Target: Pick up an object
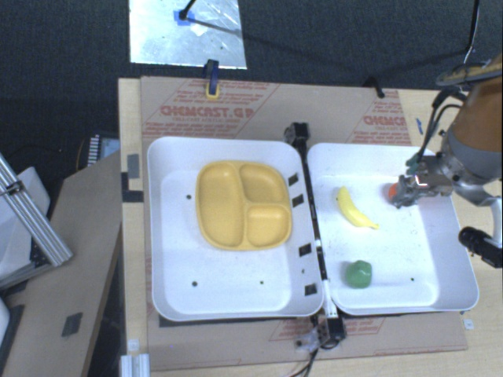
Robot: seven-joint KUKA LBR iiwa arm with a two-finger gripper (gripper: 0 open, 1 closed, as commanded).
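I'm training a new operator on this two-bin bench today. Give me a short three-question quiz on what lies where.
1. True or false: the yellow divided plate lies in the left bin.
2. Which thing lies nearest the front edge of the right bin? A) banana B) green object C) orange object
3. Fill in: the gripper is over the right bin, right beside the ____ object.

Key: 1 true; 2 B; 3 orange. The view does not settle whether the orange object is grasped.
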